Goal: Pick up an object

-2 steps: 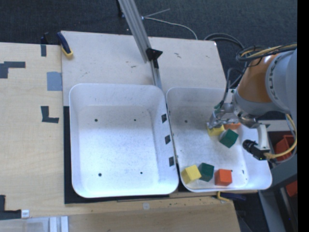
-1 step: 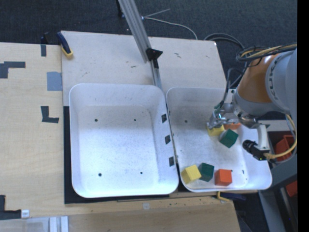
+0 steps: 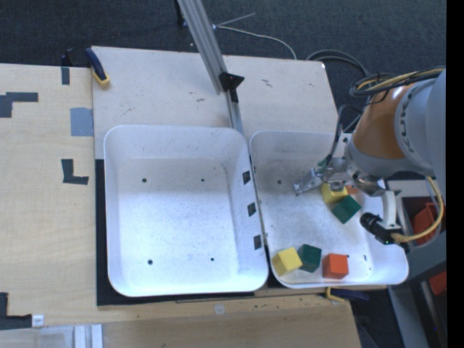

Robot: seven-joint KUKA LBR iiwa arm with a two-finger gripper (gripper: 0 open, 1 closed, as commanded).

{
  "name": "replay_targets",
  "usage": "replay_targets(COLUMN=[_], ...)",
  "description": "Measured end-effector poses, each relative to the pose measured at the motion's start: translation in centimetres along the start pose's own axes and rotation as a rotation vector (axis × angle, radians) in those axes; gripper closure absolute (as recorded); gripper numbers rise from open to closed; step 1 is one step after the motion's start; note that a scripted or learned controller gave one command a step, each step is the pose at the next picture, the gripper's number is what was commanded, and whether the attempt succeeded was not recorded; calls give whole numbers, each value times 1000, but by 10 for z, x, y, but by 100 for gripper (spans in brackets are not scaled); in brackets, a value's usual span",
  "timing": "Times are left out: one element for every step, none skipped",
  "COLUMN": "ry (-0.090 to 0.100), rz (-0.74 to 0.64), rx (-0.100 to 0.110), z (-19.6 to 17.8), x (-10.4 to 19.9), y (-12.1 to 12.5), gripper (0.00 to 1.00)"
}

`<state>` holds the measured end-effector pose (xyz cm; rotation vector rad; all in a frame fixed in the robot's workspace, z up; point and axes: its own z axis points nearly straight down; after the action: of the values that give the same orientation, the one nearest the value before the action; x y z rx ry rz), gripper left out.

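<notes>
The right bin [image 3: 290, 147] holds several small blocks. A yellow block [image 3: 333, 192] and a green block [image 3: 346, 209] lie together near the bin's right side, partly under the arm's wrist. Along the front wall sit another yellow block [image 3: 288, 259], a dark green block [image 3: 310, 257] and an orange block [image 3: 335, 265]. My gripper [image 3: 307, 185] reaches in from the right and hangs low over the bin floor, just left of the upper yellow block. Nothing is visibly held in it.
The left bin [image 3: 116, 194] stands beside the right one, sharing a raised middle wall [image 3: 250, 201]. A slanted metal rail [image 3: 206, 38] runs from the top of the view down to the bins. Cables [image 3: 406, 230] hang by the arm at the right.
</notes>
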<state>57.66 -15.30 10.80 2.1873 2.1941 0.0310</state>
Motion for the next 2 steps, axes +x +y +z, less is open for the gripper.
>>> replay_targets(ry=[13,17], rz=[-2,0], rx=[36,48], z=[18,17], x=[-12,24], y=[86,45], gripper=[0,0])
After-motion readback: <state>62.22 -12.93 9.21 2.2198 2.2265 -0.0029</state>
